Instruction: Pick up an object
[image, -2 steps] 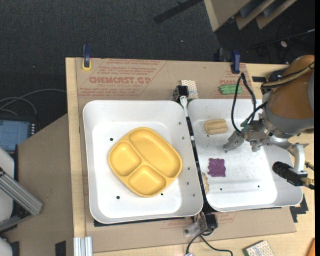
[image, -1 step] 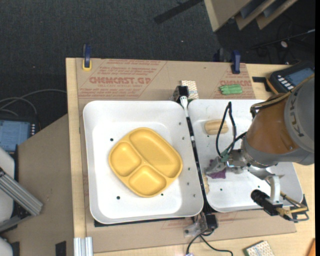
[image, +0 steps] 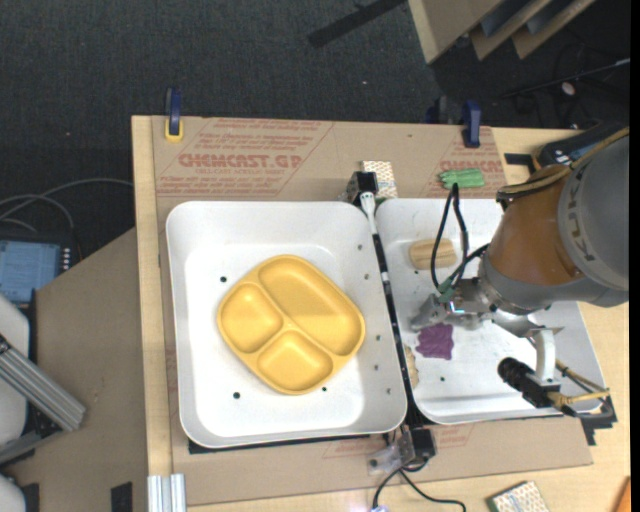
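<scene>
The gripper (image: 443, 308) is hanging low over the right bin (image: 470, 400), directly above the upper edge of a small purple object (image: 435, 341) lying on the bin floor near the left wall. Whether its fingers are apart or together cannot be told; the wrist is blocking them. Nothing is visibly held. The purple object is appearing soft and light, possibly cloth or foam, so it is likely yielding under a pinch; its bunched middle is looking the best hold. A tan block (image: 432, 253) is lying behind. The left bin (image: 190, 300) is carrying a yellow divided plate (image: 290, 322).
</scene>
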